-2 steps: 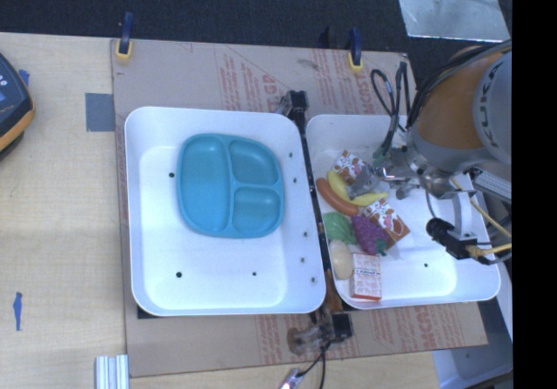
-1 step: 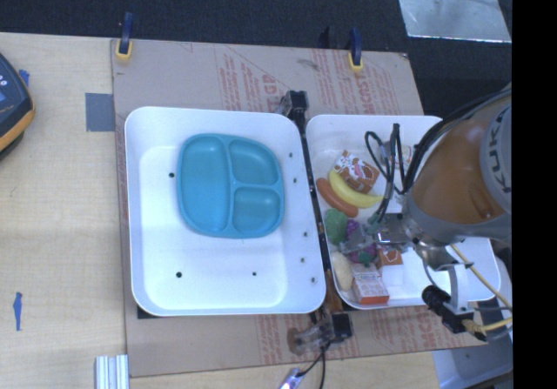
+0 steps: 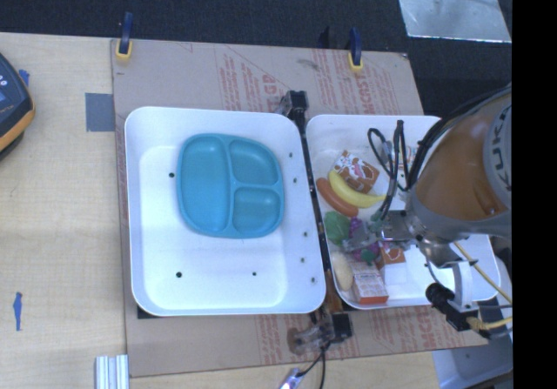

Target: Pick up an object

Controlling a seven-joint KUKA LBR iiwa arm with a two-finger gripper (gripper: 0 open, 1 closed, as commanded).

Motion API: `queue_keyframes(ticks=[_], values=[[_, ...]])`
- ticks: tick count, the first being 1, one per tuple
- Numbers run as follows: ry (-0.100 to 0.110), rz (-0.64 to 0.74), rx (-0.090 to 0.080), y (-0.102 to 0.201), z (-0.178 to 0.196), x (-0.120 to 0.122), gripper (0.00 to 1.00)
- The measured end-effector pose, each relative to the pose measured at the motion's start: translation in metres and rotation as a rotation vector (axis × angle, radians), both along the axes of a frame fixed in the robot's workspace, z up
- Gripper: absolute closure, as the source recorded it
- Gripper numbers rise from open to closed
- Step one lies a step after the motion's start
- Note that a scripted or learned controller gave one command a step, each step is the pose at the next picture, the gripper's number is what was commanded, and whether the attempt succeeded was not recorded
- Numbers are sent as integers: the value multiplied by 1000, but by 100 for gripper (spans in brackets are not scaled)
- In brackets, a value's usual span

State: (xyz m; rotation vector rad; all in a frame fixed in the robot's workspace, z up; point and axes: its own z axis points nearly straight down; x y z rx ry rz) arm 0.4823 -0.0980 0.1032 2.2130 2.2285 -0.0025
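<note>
At the far left edge of the frame, part of a dark device with an orange rim (image 3: pixel 12 110) is seen on the wooden bench (image 3: pixel 57 231). A sheet of brown cardboard (image 3: pixel 218 74) is laid across the middle of the bench, pinned at its upper edge by two blue-and-yellow clamps (image 3: pixel 125 37). On the cardboard, left of centre, the left white bin (image 3: pixel 148 283) is placed, and a blue divided plate (image 3: pixel 231 185) with three compartments is seen lying flat in its upper half. Just to the right, touching it side by side, the right white bin (image 3: pixel 335 130) is found, and small toy foods are crowded inside: a banana (image 3: pixel 348 194) lying over a sausage (image 3: pixel 335 202), a red-and-white round piece (image 3: pixel 355 171) above them, green and purple pieces (image 3: pixel 341 227) below, and a small orange box (image 3: pixel 369 285) near the lower rim. The grey and orange arm (image 3: pixel 461 174) is seen reaching in from the right edge, and the gripper (image 3: pixel 389 238) is lowered among the toys at the middle of this bin. How it stands cannot be told, since it is hidden beneath the wrist.
</note>
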Motion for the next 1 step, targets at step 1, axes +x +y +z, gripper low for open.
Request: queue_keyframes(ticks=[1], values=[[2, -3, 2, 50, 89, 52, 100]])
